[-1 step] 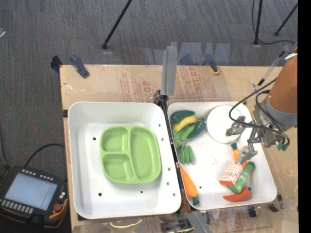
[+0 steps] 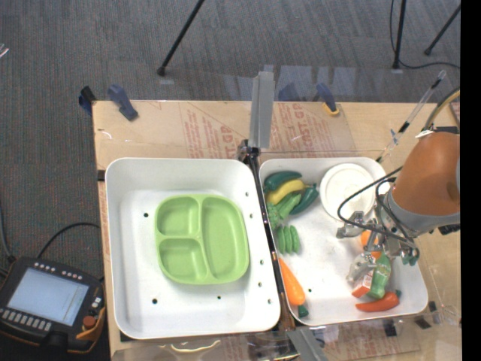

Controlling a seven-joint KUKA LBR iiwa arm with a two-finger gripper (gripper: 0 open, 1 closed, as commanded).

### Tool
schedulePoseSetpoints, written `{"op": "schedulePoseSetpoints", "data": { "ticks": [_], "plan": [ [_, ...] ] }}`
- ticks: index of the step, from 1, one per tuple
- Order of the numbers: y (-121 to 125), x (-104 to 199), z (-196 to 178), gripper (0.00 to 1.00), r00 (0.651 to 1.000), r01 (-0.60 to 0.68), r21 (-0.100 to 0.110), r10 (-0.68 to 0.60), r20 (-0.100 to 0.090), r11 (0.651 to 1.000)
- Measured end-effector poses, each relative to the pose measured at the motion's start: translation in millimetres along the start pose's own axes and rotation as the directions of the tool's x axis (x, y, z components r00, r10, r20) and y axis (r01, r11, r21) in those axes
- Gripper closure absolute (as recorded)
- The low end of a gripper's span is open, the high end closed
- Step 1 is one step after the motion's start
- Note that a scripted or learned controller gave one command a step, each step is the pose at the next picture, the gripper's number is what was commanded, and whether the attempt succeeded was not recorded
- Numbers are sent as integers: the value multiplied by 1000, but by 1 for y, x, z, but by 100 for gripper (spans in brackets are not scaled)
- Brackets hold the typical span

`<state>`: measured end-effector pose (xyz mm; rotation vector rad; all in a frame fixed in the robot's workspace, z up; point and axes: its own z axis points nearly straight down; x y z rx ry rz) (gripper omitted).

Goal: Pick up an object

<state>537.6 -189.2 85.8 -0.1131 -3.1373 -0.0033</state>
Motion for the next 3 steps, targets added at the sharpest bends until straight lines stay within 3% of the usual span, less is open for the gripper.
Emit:
{"op": "schedulePoseSetpoints", "data": {
  "ticks": [1,2,3],
  "plan": [
    [4,-3,-12,100,1000,10,1,-10,5,1000],
    [-12,-17,-2,100,985,-172,1,172,6,985],
    [-11,-17,-2,0,985,-170,1,170,6,985]
  ]
}}
